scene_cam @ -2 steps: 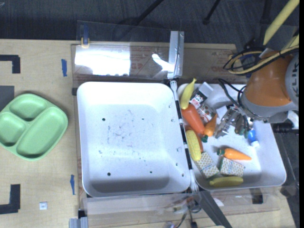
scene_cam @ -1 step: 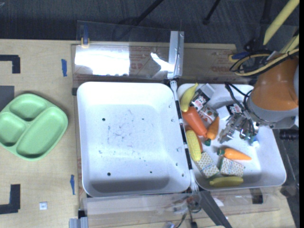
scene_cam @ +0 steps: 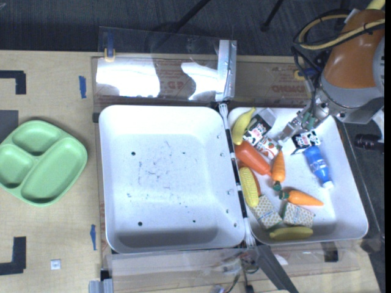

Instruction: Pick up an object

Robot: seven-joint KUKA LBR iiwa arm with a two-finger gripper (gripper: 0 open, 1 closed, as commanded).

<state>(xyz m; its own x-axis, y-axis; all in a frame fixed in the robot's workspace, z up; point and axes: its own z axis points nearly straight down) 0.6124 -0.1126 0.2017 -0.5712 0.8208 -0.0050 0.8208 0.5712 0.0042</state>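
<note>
Nearest the camera, along the right bin's [scene_cam: 351, 182] front wall, lie a small yellow-green banana-like piece [scene_cam: 291, 231] and two patterned packets [scene_cam: 282, 212]. Farther back in that bin, the pincer [scene_cam: 287, 130] hangs low over the rear part, reaching in from the arm [scene_cam: 348, 66], whose orange band sits at the upper right. Whether its fingers are wide or narrow I cannot tell; nothing shows between them. Just beside its tip lies a black-and-white carton with red marks [scene_cam: 261, 133], and to its right a second black-and-white carton [scene_cam: 306, 140], touching the top of a blue bottle [scene_cam: 318, 165]. A yellow banana [scene_cam: 242, 123] lies against the back left corner. Below the carton are a large orange carrot [scene_cam: 252, 158], a smaller carrot [scene_cam: 278, 166] standing nearly on end, a corn cob [scene_cam: 248, 186] along the left wall, and another carrot [scene_cam: 303, 198] farther right. The left bin [scene_cam: 122, 124] sits alongside. A green divided plate [scene_cam: 40, 161] rests on the worktop [scene_cam: 49, 237], well apart at the far left.
</note>
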